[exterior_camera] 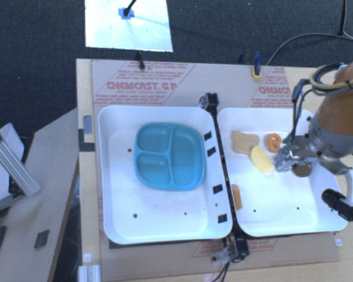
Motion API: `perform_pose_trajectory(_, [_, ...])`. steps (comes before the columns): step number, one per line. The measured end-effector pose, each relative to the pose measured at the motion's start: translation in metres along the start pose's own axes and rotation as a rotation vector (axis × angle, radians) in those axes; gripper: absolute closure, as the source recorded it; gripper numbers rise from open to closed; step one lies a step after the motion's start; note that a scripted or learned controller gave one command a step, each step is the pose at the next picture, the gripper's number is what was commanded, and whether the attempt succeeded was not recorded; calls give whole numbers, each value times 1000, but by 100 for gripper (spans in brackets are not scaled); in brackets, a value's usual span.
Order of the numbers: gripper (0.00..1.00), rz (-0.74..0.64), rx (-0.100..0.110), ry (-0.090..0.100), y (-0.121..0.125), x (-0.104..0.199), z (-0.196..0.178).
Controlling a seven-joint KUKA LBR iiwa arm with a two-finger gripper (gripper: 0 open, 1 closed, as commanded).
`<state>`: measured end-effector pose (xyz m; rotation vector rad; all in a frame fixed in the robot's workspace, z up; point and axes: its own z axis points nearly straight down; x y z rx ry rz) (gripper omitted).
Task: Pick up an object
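plate (pixel 169 156) in left bin (pixel 119 213)

I'm seeing even, bright light from overhead. Both white bins (pixel 165 228) come close to washing out, and the pale sheet (pixel 129 16) at the top glares hard. Shadows stay soft. The dark floor (pixel 35 40) reads grainy, the whole feed slightly soft.

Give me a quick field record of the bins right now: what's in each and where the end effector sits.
left bin: shallow white bin, holds a blue divided plastic plate
right bin: shallow white bin
right bin contents: tan flat piece, yellow oval piece, orange round piece, small orange stick, dark brown piece
end effector: low over right bin, beside yellow oval and brown piece
grasp: cannot tell
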<state>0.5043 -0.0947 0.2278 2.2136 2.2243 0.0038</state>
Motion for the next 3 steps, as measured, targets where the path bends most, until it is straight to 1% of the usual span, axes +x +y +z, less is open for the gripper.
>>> perform_pose_trajectory(1, [100, -5, 2, 2, 12, 46, -7])
perform_pose_trajectory(2, [100, -5, 4, 3, 17, 98, 5])
perform_pose_trajectory(3, [100, -5, 1, 3, 30, 151, -6])
